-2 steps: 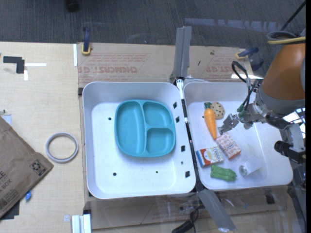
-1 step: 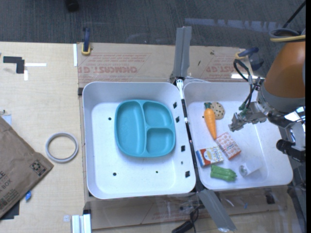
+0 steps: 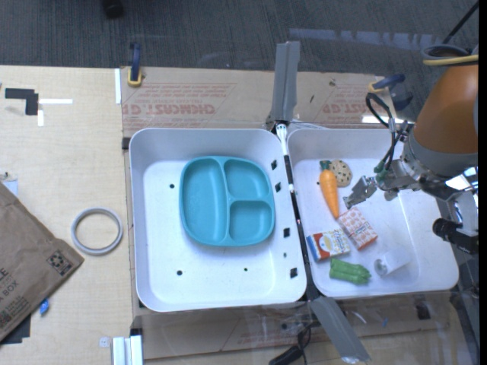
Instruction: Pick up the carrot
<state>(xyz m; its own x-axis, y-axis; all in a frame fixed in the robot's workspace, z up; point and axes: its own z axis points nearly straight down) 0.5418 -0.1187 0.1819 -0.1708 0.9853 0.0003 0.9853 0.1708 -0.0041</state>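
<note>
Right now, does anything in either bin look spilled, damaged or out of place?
Nothing stands out. The carrot lies intact in the right bin beside a cookie, with small packages nearby. The blue divided plate sits flat in the left bin.

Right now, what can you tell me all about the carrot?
The carrot is a small toy one, orange with a green top, and looks like smooth plastic. It lies flat in the right bin, near the wall between the bins, green end toward the back and pointy tip toward the front. A speckled cookie sits right beside its top. The gripper hangs just to its right, not holding it.
</note>
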